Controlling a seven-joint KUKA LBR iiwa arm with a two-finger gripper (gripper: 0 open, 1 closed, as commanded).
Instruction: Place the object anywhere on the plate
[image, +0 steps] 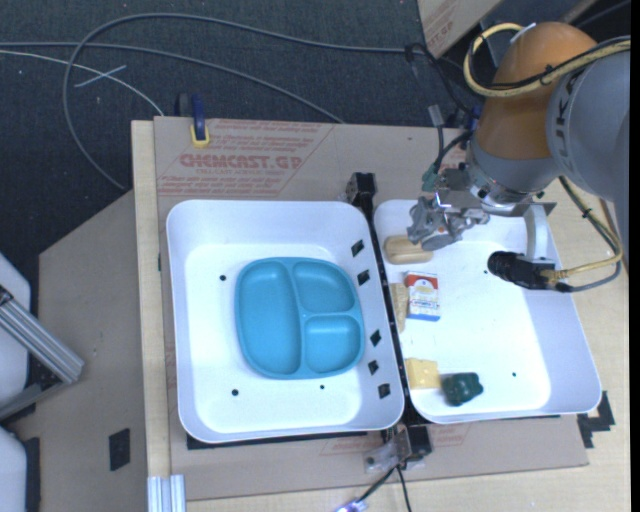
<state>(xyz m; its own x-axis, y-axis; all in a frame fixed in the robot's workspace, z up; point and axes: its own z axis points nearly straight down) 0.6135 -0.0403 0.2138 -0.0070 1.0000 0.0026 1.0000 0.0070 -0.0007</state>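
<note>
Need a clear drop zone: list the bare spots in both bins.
Left white bin: bare floor rings the blue three-compartment plate, whose wells are free. Right white bin: open middle and right. Crowded along its left wall: tan block, red-and-white carton, yellow piece, dark green lump.

The gripper is hovering just above a tan block, right of the blue plate.
</note>
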